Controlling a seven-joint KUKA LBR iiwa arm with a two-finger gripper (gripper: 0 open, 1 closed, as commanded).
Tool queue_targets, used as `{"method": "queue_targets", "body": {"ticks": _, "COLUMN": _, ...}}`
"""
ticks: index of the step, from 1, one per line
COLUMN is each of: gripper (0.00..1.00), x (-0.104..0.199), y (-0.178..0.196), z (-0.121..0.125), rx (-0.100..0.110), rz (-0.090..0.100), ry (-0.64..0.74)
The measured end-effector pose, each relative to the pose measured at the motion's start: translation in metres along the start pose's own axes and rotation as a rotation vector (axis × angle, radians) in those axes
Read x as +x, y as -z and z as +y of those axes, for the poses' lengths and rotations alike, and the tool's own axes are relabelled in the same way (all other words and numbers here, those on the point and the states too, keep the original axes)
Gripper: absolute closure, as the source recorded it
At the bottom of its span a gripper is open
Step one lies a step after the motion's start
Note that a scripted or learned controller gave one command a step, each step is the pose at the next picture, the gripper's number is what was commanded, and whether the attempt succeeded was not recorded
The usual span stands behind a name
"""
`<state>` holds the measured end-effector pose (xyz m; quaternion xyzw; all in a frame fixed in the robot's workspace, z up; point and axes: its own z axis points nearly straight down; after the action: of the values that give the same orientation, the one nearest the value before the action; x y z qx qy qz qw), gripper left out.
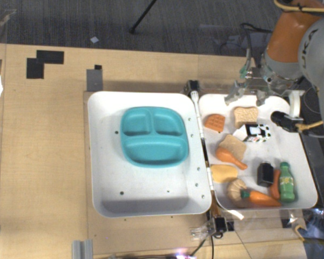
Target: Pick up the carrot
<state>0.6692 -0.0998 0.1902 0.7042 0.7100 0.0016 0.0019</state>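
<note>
Presently listed: one carrot [261,198], orange with a green stub at its blunt end, lying flat near the front edge of the right bin [308,196]. Judged a light, rigid plastic toy with a smooth, tapering, likely slippery skin; best taken across the thicker middle, jaws set crosswise to its length. Neighbours: a tan round item [236,188] touching its green end, a green bottle [286,182] and a black block [265,173] just beside its tip, a slim orange-red piece [275,188] between them, all crowding any descent. Further back: an orange drumstick-shaped toy [230,157], a bread slice [245,115]. Left bin [105,198] bears a teal divided plate [154,135]. Gripper [247,90] hangs over the right bin's far rim, well apart from the carrot; whether it is parted or closed, cannot tell.
</note>
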Motion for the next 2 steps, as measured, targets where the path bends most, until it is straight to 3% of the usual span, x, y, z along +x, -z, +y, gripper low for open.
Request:
{"method": "queue_targets", "body": {"ticks": 1, "gripper": 0.00, "x": 0.073, "y": -0.005, "z": -0.061, "rx": 0.003, "rz": 0.004, "ry": 0.039}}
{"method": "queue_targets", "body": {"ticks": 2, "gripper": 0.00, "x": 0.056, "y": -0.005, "z": -0.142, "rx": 0.004, "rz": 0.000, "ry": 0.104}}
